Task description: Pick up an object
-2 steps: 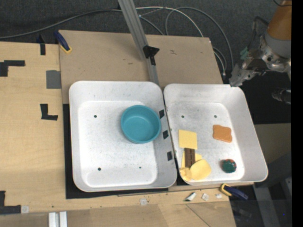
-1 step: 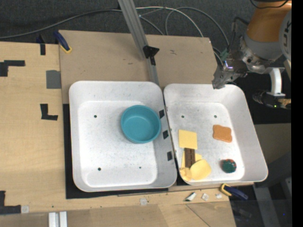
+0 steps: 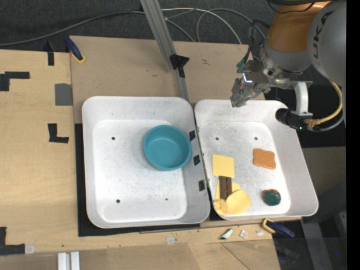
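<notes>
Hovering gripper [image 3: 241, 97]: above the right bin's [image 3: 292, 145] far rim, finger state unclear.
Orange piece [image 3: 264, 159]: nearer the camera, well apart.
Blue bowl [image 3: 166, 147]: far to its left.

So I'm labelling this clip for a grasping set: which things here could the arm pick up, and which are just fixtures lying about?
Candidates to pick:
blue bowl
yellow square
brown stick
yellow lump
orange piece
small green-and-red object

Just there:
left bin
right bin
metal pole
cables
</notes>
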Available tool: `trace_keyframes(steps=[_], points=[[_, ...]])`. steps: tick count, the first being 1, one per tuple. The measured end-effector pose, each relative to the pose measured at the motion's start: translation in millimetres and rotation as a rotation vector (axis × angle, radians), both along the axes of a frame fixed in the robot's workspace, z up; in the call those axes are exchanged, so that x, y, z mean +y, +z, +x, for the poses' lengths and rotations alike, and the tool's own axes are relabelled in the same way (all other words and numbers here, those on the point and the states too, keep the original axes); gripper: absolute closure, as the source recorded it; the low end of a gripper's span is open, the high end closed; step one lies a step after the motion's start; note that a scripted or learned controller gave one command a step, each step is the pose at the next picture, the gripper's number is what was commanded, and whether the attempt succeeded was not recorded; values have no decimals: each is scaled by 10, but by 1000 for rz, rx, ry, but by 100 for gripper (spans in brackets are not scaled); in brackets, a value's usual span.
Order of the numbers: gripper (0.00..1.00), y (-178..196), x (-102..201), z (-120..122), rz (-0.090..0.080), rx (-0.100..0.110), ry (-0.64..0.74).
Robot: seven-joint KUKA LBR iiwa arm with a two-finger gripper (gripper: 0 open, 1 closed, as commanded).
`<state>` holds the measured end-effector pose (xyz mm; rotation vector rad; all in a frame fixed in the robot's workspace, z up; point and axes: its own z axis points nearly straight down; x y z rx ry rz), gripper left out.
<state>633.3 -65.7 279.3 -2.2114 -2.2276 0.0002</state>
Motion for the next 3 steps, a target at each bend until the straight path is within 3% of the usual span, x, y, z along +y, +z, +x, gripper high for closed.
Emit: trace_keyframes(steps=[3], points=[[100, -454, 1612, -79, -1, 2, -1]])
